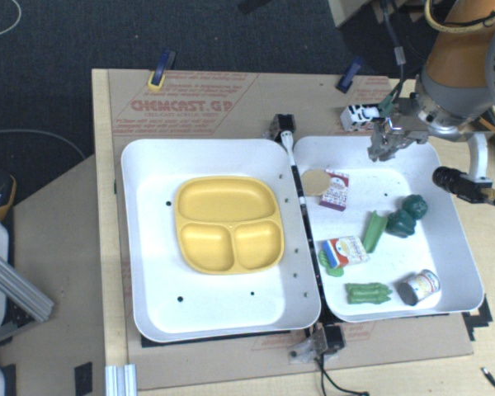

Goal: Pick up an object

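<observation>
Small can (419, 286) (right bin (454, 221)), yellow divided tray (229, 223) – left bin (148, 246), pincer (385, 148) state unclear.

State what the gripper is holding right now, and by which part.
Nothing is held. The gripper hangs over the far edge of the right bin with nothing between its fingers; the small red-and-white carton lies apart from it on the bin floor.

The light is bright and even, and the two white bins (140, 221) shine almost too white. Shadows are soft and small. The picture is a bit fuzzy, and the dark floor (107, 15) looks grainy.
</observation>
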`<state>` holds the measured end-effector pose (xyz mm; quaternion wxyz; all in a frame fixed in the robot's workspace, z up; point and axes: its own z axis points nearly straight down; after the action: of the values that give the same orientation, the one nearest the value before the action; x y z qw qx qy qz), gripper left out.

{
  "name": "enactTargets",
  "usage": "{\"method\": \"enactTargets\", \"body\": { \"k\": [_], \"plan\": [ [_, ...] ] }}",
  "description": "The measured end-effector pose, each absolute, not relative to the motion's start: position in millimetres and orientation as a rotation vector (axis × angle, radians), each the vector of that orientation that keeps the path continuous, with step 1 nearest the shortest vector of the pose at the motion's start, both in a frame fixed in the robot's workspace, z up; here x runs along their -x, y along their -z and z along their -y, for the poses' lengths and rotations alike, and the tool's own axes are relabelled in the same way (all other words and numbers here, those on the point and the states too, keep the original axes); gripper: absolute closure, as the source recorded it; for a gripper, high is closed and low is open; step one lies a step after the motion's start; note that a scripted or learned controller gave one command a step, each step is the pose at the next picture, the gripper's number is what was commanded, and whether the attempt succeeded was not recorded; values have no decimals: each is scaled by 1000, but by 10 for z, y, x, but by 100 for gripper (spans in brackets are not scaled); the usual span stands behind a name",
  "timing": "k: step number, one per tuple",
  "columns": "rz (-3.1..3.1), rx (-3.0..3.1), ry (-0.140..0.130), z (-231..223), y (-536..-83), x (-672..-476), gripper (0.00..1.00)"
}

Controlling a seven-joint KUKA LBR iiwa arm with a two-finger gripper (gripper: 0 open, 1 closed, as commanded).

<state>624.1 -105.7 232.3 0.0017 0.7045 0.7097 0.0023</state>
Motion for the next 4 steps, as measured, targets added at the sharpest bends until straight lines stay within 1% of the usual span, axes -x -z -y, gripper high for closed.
{"method": "enactTargets", "body": {
  "k": [1, 2, 3, 4],
  "plan": [
    [-2228, -2211, -7, 453, -2295, -6462, 100],
    [-2224, -2214, -6, 200, -2352, -6626, 100],
    [-2224, -2222, 4, 171, -2160, -6661, 100],
    [-2221, -2224, 3, 173, -2236, -6547, 100]
  ]
}}
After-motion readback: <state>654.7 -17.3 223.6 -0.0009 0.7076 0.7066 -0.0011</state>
